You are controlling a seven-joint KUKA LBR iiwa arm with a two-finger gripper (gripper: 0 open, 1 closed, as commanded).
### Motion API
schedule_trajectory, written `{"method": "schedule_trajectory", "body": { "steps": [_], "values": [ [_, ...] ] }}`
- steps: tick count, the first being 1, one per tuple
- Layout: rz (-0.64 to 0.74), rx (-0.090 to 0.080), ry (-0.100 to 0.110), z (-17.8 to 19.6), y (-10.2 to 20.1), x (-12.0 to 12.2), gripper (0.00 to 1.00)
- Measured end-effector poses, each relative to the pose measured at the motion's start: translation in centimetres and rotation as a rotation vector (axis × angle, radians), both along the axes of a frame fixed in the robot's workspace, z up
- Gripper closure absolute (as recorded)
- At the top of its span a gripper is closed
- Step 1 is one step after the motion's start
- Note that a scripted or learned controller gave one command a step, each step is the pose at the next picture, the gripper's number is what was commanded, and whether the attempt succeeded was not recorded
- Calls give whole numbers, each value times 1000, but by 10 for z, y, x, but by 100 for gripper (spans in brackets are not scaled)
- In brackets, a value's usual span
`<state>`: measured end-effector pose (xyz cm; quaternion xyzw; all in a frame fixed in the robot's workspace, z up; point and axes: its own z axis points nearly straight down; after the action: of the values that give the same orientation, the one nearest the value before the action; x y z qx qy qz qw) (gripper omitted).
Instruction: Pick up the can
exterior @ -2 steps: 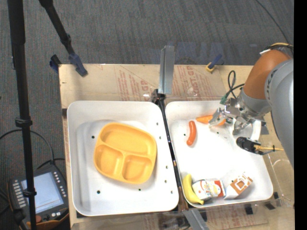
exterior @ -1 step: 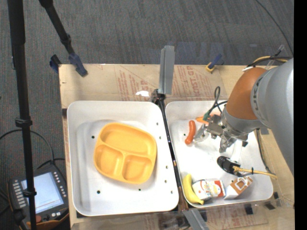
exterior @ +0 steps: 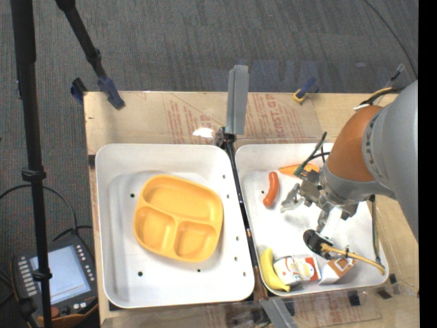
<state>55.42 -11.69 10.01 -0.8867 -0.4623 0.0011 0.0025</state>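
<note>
the can (exterior: pixel 301 268) lies on its side at the lower edge of the right bin (exterior: pixel 263 157), in the lower right of the frame. its label is white with red patches. a banana (exterior: pixel 272 270) lies just to its left and a small orange-and-white carton (exterior: pixel 339 270) just to its right. the gripper (exterior: pixel 292 200) hangs higher in the frame, near the bin's middle, beside a red sausage (exterior: pixel 272 188) and apart from the can. whether it is spread or closed cannot be told.

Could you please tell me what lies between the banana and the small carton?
The can lies between banana and carton, seen in the camera view.
</note>
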Motion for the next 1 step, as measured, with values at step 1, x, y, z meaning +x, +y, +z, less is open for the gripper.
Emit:
{"method": "schedule_trajectory", "body": {
  "steps": [1],
  "values": [
    [-103, -2, 1, -14, -53, 21, 0]
  ]
}}
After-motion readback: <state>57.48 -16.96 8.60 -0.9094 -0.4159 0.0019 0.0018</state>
